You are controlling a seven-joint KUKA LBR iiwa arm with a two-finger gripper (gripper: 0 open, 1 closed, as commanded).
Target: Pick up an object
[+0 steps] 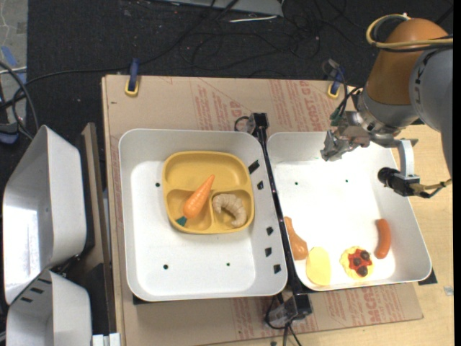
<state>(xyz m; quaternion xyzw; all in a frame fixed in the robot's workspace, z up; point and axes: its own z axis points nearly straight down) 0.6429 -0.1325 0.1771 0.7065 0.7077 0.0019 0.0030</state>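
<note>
Gripper hangs over right bin far corner, jaws' state can't tell, nothing seen between them; sausage, pizza slice, yellow piece, orange drumstick lie well apart along near edge.

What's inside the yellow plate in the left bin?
The yellow plate holds a carrot lying across its divider, and a shrimp in the lower right compartment. A small dark bit shows at the carrot's lower end; what lies under both is covered.

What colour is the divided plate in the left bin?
Yellow. The divided plate shows plainly in the camera view, inside the left bin.
</note>
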